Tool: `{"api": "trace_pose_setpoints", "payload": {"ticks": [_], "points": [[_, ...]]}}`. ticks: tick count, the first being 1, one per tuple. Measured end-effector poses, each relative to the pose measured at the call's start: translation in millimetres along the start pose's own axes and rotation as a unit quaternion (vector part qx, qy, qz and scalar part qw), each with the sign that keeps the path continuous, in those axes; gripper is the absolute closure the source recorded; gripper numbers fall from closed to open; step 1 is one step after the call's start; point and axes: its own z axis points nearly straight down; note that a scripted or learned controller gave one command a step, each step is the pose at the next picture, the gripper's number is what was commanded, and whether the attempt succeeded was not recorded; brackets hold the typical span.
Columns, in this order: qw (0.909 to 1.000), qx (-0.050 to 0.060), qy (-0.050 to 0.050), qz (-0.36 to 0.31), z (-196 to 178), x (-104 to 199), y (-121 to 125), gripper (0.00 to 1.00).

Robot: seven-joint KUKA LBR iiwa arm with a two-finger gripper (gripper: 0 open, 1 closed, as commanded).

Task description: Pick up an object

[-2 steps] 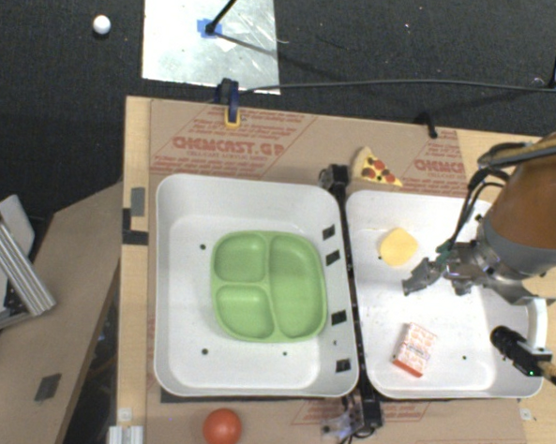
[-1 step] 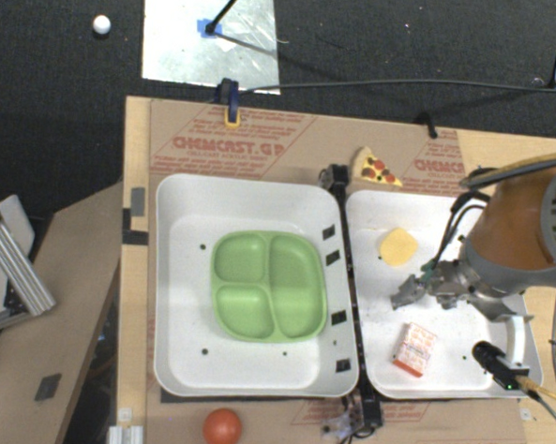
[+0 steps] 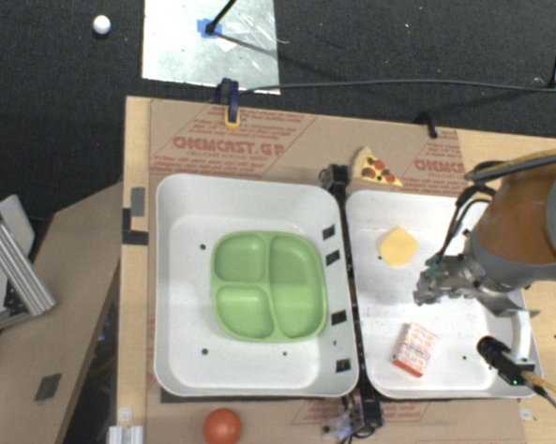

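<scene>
Camera view: yellow round object (image 3: pixel 399 247) beside small red-white packet (image 3: pixel 415 349).

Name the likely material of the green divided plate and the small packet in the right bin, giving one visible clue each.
Green divided plate: probably moulded plastic, an even matt green with softly rounded compartments. Small packet: seemingly a printed wrapper or card, red-and-white markings on flat faces; too small to be sure.

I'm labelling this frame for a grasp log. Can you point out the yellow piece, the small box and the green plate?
yellow piece (image 3: pixel 399 246), camera view, its middle
small box (image 3: pixel 415 349), camera view, middle of its top face
green plate (image 3: pixel 242 258), camera view, floor of its upper left compartment
</scene>
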Motion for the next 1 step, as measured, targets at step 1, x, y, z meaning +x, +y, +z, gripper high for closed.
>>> {"api": "trace_pose_setpoints", "payload": {"ticks": [1], "points": [[1.0000, -0.003, -0.001, -0.002, -62.6, 5.7, 3.1, 1.00]]}}
